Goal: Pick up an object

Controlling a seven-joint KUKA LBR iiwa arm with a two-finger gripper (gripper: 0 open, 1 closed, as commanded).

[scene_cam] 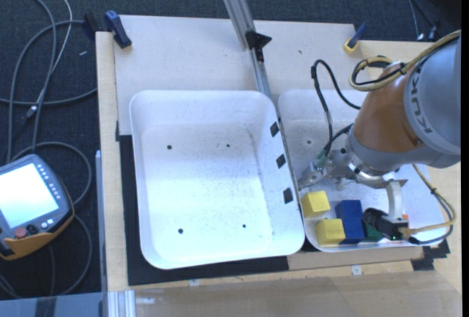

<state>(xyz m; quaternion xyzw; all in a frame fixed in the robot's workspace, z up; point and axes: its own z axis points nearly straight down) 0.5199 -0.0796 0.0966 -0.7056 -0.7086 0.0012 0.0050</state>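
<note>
Approach step: gripper [316,175], open or closed cannot be told, over right bin [297,112], lower right of frame, just above yellow block [316,203]; next: descend, clamp 1 block

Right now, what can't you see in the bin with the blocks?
1. Camera view: the arm covers much of the right bin; whatever lies under it is hidden.
2. Camera view: the green thing beside the blue block is too small and partly covered to name.
</note>
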